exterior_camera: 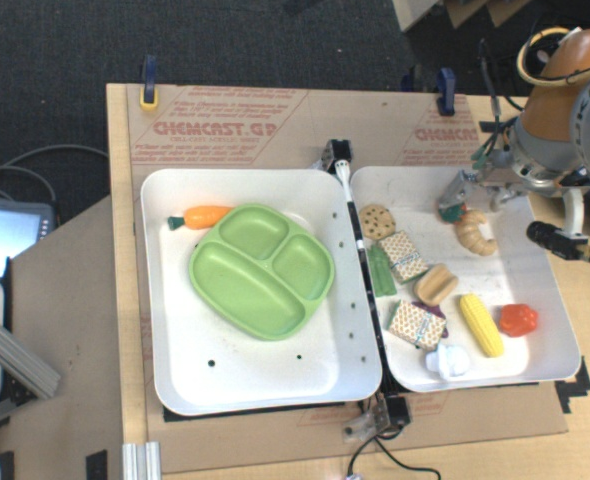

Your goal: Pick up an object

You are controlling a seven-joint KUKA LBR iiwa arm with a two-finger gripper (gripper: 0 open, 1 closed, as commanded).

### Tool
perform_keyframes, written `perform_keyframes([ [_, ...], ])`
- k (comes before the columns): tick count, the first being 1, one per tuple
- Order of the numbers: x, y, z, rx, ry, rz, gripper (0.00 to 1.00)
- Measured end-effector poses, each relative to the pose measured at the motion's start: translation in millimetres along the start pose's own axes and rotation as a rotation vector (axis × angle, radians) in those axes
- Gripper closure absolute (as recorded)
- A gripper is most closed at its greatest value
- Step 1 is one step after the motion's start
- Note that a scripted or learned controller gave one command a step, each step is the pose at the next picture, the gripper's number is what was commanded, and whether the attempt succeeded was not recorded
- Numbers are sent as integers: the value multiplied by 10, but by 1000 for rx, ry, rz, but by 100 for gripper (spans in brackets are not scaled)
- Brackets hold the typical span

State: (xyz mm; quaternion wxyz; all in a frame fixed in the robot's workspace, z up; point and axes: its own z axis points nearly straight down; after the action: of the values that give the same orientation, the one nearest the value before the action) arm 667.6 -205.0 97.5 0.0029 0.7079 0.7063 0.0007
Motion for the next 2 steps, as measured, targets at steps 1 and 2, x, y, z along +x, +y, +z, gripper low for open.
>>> perform_keyframes([
  [1, 265, -223, 98, 2, 1, -3, 0],
  [2, 17, -522, 123, 9, 3, 1, 0],
])
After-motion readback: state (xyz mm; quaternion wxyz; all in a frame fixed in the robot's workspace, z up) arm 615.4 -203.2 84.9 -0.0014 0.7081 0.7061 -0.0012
